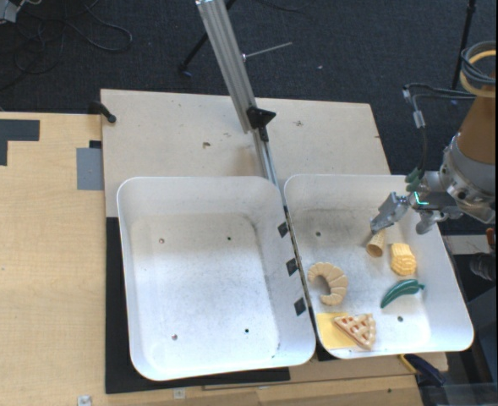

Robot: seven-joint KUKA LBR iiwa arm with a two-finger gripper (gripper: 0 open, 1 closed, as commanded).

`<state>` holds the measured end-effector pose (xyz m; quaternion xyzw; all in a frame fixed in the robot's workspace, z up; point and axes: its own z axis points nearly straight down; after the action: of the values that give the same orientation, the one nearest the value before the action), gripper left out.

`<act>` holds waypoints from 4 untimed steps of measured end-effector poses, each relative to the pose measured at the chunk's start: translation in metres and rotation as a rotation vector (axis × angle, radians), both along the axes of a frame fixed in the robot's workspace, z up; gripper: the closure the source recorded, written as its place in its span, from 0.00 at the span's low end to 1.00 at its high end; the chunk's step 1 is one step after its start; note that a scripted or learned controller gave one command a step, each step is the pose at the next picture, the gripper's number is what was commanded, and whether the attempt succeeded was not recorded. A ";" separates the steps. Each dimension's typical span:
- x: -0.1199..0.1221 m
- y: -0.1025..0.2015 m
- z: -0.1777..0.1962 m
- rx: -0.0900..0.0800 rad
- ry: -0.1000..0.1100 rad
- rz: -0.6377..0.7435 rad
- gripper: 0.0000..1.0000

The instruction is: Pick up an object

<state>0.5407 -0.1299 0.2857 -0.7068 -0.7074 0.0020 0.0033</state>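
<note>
- Cone-shaped tan piece [375, 244] lies in the right bin [451, 332], just beside the corn cob [403, 259].
- Gripper [407, 216] hovers right above it (tight quarters!).
- Best to drop straight, straddling the cone alone.
- Fingers look spread, holding nothing; one tip nearly touches the cone.
</note>
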 end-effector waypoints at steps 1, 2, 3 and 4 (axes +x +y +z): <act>0.001 -0.001 0.002 -0.001 -0.005 -0.002 0.00; 0.003 -0.004 -0.061 0.000 0.002 -0.002 0.00; -0.009 -0.003 -0.115 0.000 0.002 -0.002 0.00; -0.020 -0.003 -0.173 0.001 0.002 -0.001 0.00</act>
<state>0.5206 -0.1324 0.1131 -0.7073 -0.7069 0.0022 0.0045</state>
